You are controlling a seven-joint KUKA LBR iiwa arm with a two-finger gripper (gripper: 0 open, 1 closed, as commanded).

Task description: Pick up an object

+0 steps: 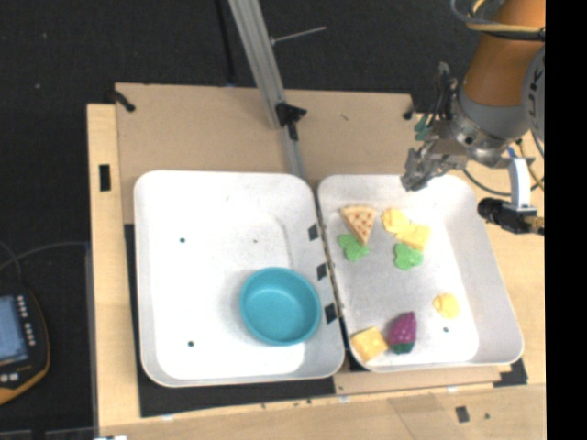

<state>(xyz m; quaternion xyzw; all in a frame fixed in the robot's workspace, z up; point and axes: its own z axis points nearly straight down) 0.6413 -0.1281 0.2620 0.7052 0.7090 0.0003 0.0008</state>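
We saw the arm reach in from the right, w/ its claw hanging over the far rim of the right bin, near that bin's back edge. We couldn't tell whether the claw was open or closed, and nothing showed in it. The right bin held all the small items: a waffle-like wedge toward the back left, a green piece just below it and about touching, a yellow piece to the right of the wedge, and a second green piece right under that yellow one, touching or nearly so. Further toward the front sat a small yellow item on its own, approx. mid-right of the bin. At the front left corner we saw a yellow block and a purple, grape-like item just beside it. The claw sat nearest the yellow piece and the wedge but was apart from both. The left bin held a blue bowl, upright, toward its front right corner, close to the divide between bins. Both bins sat side by side on the desk, and a grey pole slanted in from the top, ending near the back of the gap between the bins.
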